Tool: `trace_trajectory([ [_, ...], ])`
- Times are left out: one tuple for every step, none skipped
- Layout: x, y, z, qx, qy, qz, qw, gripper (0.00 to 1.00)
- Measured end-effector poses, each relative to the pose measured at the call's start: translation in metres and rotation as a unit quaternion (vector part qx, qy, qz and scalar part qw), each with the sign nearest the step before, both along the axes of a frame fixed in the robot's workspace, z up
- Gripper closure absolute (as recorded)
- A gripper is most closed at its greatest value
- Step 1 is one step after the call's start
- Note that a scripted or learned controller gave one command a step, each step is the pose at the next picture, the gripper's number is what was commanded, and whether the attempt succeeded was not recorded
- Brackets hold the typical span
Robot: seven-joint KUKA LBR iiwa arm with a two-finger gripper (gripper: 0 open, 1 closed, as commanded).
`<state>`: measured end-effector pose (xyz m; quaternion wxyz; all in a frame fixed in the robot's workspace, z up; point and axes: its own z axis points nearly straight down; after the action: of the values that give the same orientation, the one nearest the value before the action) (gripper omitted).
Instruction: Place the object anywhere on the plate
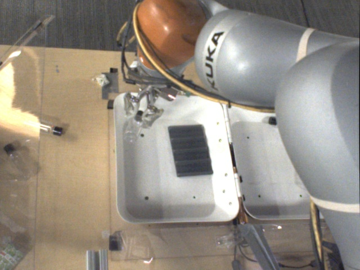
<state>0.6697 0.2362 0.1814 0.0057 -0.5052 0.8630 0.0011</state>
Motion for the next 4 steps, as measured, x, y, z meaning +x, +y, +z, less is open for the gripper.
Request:
trace_trajectory([
  [-0.001, -0.017, -0.042, -0.0020, 0.000, 0.246, 0.9693, 1.00],
  [0.000, -0.006, -0.073, -0.0015, 0.000, 0.213, 0.9770, 1.00],
  [0.001, -0.055, -0.029, -0.0021, -0.002, 0.203, 0.9791, 1.00],
  [0.000, -0.009, -0.003, -0.0005, 0.000, 0.076, 0.9971, 1.00],
])
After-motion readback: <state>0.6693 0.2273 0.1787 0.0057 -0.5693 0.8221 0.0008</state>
